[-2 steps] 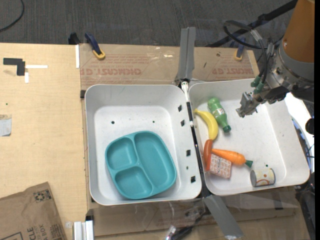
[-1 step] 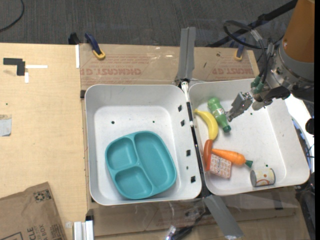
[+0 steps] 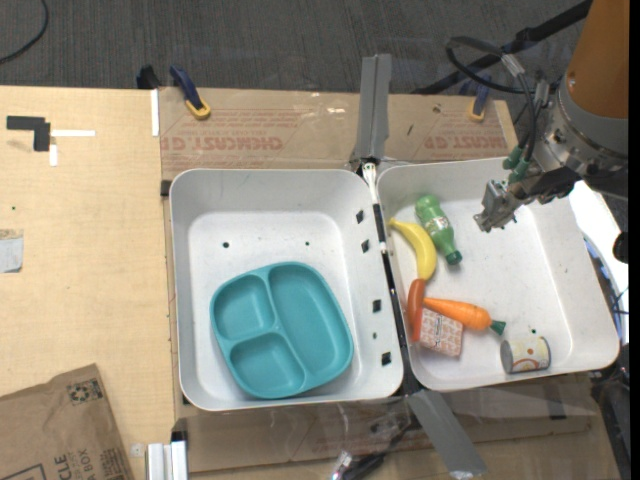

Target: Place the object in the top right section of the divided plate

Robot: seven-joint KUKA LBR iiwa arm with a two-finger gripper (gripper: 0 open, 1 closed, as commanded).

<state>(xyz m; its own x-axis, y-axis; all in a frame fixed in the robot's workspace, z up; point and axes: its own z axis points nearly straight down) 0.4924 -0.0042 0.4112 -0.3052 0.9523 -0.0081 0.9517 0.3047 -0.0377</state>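
Nearest the camera, a brown cardboard piece [image 3: 60,423] lies at the bench's front left corner. Left bin [image 3: 190,268]: holds the teal divided plate [image 3: 281,327], three sections, set at a slant toward the bin's front; all sections bare. Right bin [image 3: 590,318]: along its front, a small grey-and-cream cup-like item [image 3: 527,353] lies on its side; to its left a patterned pink box [image 3: 441,331] touches an orange carrot [image 3: 459,313] that lies across it, green tip toward the cup. A second orange piece [image 3: 414,308] sits against the divider wall. Behind these, a yellow banana [image 3: 417,247], curved, lies just beside a green bottle [image 3: 437,228] with a darker cap end pointing forward. Which of these is the task's object cannot be told; all sit in the right bin, well apart from the plate. The gripper [image 3: 494,211] hangs over the right bin's rear, right of the bottle, nothing between its fingers; open or closed cannot be told. The orange-banded arm [image 3: 605,58] enters from upper right, with cables [image 3: 490,63] trailing behind.
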